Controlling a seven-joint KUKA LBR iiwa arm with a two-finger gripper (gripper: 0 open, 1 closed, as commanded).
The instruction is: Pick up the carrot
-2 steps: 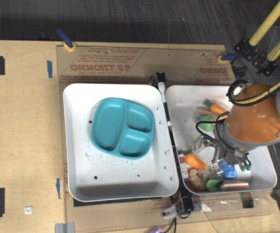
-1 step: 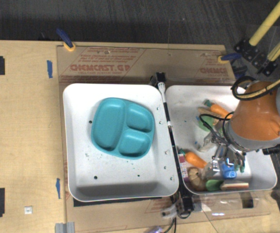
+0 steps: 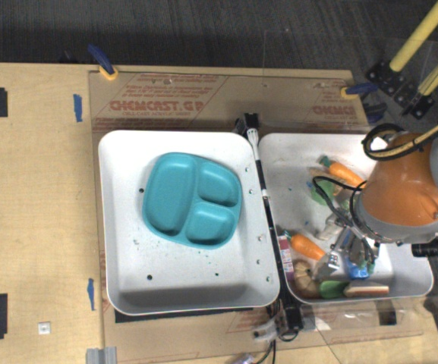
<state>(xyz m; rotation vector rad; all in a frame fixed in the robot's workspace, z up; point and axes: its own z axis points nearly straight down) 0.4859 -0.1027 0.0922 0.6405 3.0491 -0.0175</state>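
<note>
Camera view: gripper (image 3: 351, 253) low in right bin (image 3: 401, 288), fingers' state can't tell; carrot (image 3: 307, 246) just left, apart

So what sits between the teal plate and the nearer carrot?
In the camera view: the bins' adjoining walls, between plate and carrot.

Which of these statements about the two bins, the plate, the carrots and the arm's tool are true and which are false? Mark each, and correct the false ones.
1. The blue plate lies in the left bin. True.
2. The plate has three compartments. True.
3. The tool is above the left bin. False: it is over the right bin.
4. A carrot lies on the plate. False: it lies in the right bin, as does a second carrot.
5. The arm's band is green. False: it is orange.
</note>
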